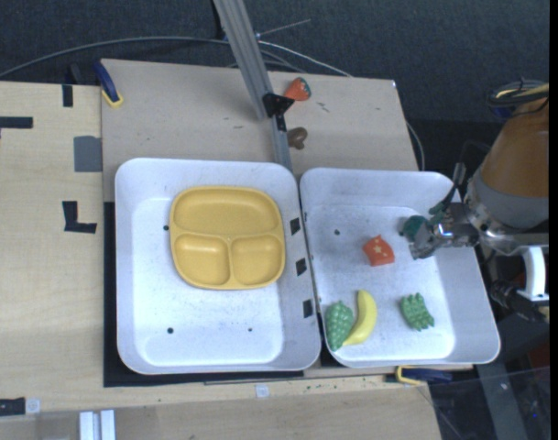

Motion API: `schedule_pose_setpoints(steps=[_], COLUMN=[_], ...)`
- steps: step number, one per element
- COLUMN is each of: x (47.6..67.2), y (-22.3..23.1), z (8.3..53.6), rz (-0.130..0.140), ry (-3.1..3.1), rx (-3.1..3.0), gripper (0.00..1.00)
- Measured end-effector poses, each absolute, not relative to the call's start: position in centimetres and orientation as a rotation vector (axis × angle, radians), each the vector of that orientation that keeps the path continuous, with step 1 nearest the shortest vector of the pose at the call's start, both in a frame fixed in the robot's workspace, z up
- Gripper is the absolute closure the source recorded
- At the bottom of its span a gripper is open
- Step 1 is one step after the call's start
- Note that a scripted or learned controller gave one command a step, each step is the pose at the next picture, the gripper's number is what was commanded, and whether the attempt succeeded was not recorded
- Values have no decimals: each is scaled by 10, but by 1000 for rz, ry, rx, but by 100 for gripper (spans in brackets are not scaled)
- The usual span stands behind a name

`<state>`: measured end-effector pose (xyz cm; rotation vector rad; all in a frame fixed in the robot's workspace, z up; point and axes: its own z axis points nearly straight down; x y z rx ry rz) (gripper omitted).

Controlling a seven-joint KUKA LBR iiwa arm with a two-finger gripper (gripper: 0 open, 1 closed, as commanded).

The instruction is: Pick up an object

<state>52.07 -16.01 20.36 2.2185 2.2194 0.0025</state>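
In the right bin point(443, 195) lie a small red object point(379, 251), a yellow banana point(363, 317), a green knobbly object point(339, 323) beside the banana, and another green object point(415, 311) near the front right. My gripper point(421, 237) hangs over the right side of this bin, just right of the red object. Something dark green sits at its tip, but I cannot make out whether it is part of the gripper or a held item.
The left bin point(136, 273) bears a yellow divided plate point(228, 236). A grey pole point(246, 49) slants in from the top toward the bins' back edge, with a small orange object point(299, 88) and a brown one point(297, 137) on the bench behind.
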Motion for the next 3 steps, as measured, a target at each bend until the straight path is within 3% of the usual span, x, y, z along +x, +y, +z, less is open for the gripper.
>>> schedule_pose_setpoints(steps=[1, 3], x=[522, 570], y=[-160, -60], z=[257, 236], rz=[4, 0], ry=[2220, 2231], rx=[2216, 2214], gripper=[100, 100])
